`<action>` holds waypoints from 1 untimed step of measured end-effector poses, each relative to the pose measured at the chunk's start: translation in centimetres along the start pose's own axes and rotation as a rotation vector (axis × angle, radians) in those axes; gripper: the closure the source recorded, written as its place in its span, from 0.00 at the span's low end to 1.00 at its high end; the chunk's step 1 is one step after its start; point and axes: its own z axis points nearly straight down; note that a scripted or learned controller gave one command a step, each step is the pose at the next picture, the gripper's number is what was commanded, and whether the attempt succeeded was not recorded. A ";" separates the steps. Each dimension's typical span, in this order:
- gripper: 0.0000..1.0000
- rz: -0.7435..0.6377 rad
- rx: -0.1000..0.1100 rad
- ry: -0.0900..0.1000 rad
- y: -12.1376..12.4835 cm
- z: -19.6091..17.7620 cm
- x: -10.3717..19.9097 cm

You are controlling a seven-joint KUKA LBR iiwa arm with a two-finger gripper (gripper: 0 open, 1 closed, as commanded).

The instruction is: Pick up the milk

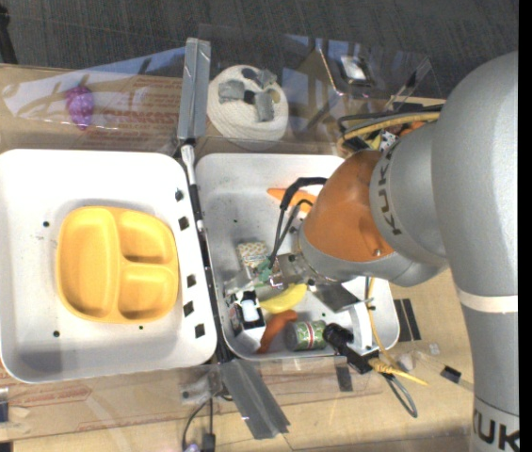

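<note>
The milk (pixel 247 310) looks like a small white carton with dark and red print. It lies near the front left corner of the right bin (pixel 218 182). My gripper (pixel 269 273) reaches down into that bin from the right, below the orange wrist band (pixel 341 222). Its tip hangs just behind and to the right of the carton, over a yellow banana (pixel 285 298). The arm's bulk hides much of the bin's right half.
Beside the milk lie a red-orange pepper-like item (pixel 276 333), a dark bottle (pixel 314 335) and a speckled white item (pixel 251 251). An orange piece (pixel 279 194) sits at the back. The left bin (pixel 21 186) holds a yellow divided plate (pixel 119 263).
</note>
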 end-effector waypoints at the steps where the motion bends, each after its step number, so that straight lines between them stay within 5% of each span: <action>1: 0.00 0.215 0.004 0.009 -0.5 0.0 0.2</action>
